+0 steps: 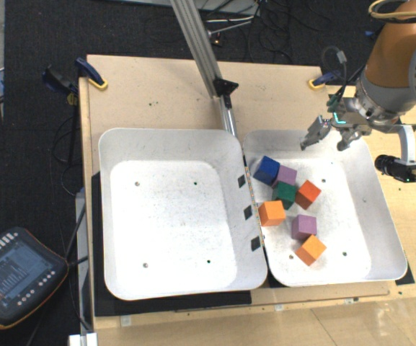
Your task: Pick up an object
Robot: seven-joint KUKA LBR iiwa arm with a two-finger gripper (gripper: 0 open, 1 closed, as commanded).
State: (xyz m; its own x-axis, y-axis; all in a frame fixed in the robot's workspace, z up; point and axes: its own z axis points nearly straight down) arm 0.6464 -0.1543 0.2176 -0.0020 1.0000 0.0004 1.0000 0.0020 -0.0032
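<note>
Several small cubes lie in the right bin [359, 215]: a blue one [267, 169], a purple one [287, 176], a dark green one [285, 193], a red-orange one [308, 193], an orange one [271, 213], another purple one [304, 226] and an orange one [311, 250] nearest the front. My gripper [329, 137] hangs over the bin's far edge, up and to the right of the cubes. Its two fingers are spread apart with nothing between them.
The left bin [121, 215] lies beside the right one, with black clips along the shared edge. A slanted metal pole [197, 38] reaches down to the bins' far junction. A teach pendant [13, 276] rests at the lower left.
</note>
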